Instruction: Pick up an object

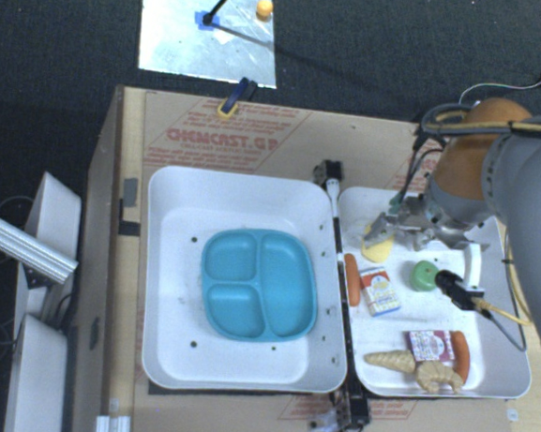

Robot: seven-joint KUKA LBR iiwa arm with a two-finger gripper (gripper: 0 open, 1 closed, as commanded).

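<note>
The arm [525, 162] enters from the right and reaches over the far part of the right bin [510, 377]. The claw [394, 221] sits low at the far-left corner of that bin, directly above a pale yellow object [377, 249]. Whether the claw is spread or pressed together cannot be told; its tip is small and partly masked by wrist hardware. It appears to be at or just beside the yellow object, but contact is not confirmed.

Contents of the right bin:
- An orange carrot-like stick [352, 279] lies along the left wall.
- A small red-and-white carton [380, 292] lies just right of the stick.
- A green round item [423, 275] lies near the centre.
- A waffle cone [397, 362], a red-labelled packet [431, 346] and a sausage [462, 354] lie at the near side.

The left bin [169, 249] holds a blue divided tray [258, 284].
</note>
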